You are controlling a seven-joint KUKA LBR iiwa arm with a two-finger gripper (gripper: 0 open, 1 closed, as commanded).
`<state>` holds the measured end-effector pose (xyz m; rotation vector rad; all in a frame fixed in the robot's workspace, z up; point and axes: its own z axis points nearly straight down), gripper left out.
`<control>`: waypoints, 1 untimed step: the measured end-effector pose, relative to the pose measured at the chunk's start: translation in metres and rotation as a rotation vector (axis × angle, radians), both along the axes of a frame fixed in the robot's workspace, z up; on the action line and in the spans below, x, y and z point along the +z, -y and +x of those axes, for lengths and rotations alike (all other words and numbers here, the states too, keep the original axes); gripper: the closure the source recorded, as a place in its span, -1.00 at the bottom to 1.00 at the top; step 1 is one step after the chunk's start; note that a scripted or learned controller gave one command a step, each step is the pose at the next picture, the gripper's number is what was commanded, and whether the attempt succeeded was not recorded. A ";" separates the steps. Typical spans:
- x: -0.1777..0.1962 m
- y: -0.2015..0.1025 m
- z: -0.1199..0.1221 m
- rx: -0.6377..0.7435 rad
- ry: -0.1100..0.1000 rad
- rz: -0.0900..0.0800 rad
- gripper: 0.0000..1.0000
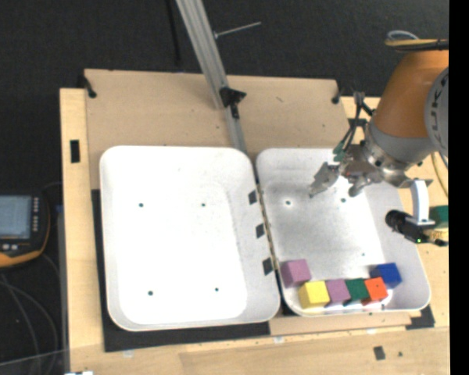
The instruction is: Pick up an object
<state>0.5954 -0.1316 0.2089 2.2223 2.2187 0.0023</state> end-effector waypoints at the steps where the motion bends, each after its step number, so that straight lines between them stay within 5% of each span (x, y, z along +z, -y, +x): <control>1: 0.011 0.002 0.001 -0.002 0.004 -0.001 1.00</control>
